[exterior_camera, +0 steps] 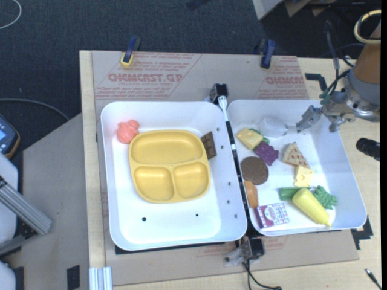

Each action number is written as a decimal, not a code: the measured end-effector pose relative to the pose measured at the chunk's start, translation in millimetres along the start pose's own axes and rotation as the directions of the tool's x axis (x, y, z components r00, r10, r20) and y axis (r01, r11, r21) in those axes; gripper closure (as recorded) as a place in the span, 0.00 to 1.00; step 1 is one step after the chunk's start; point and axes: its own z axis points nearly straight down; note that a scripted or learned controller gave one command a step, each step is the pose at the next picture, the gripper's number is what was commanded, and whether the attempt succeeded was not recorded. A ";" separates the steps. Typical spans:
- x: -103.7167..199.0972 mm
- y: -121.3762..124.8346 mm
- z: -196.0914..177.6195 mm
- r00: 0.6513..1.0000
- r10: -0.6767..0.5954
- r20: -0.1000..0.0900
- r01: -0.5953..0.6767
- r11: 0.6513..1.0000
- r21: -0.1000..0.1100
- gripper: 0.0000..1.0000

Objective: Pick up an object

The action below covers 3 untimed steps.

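Counting one yellow tray (169, 165), two bins (115, 162).

Brown bench (181, 77), left white bin (115, 180), right white bin (347, 174) touching

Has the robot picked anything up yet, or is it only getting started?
It looks like an early stage. Done: the arm has reached over the right bin, its hand above the far end. In hand: nothing shows between its fingers. Left: the whole pick. The toys lie in that bin, such as the corn cob, the purple grapes and the brown cookie, and the yellow divided plate sits in the left bin.
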 end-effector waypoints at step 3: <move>-7.3 2.6 73.2 1.000 -0.001 0.000 0.001 1.000 -0.006 1.00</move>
